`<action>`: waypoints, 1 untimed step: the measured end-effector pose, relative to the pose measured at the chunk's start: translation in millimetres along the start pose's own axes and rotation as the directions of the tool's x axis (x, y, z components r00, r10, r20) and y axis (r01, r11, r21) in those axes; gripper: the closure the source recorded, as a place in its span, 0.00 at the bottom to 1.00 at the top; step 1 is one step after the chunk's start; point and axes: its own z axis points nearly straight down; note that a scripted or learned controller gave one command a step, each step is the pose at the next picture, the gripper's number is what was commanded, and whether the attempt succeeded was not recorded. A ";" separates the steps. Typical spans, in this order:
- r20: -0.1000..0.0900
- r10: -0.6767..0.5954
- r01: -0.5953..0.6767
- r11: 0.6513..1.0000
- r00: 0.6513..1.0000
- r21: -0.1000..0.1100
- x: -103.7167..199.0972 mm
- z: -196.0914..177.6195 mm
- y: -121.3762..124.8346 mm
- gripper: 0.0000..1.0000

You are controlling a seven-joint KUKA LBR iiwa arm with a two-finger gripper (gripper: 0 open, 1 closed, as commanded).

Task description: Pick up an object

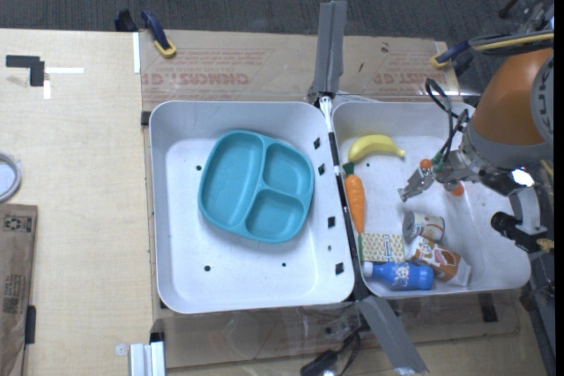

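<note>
1. Camera view: the grey arm with its orange band comes in from the right edge and bends down over the right bin, its wrist pointing left and downward
2. The pincer hangs above the middle of the right bin, tilted toward the left; its fingers look to be close together with nothing seen between them, though they are small and hard to read, so I cannot tell their state for certain
3. The banana lies near the back of the right bin, up and to the left of the pincer, apart from it
4. The carrot lies lengthwise along the right bin's left wall
5. A small can sits just below the pincer, apart from it; near the front wall lie a blue bottle, a patterned packet and an orange-and-white pouch, crowded together
6. The left bin holds a teal divided plate, well apart from the pincer
7. Both bins sit side by side on the pale surface
</note>
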 end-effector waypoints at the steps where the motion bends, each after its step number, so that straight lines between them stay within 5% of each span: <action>1: 0.000 0.002 -0.002 1.000 1.000 0.000 -0.6 -9.1 0.0 1.00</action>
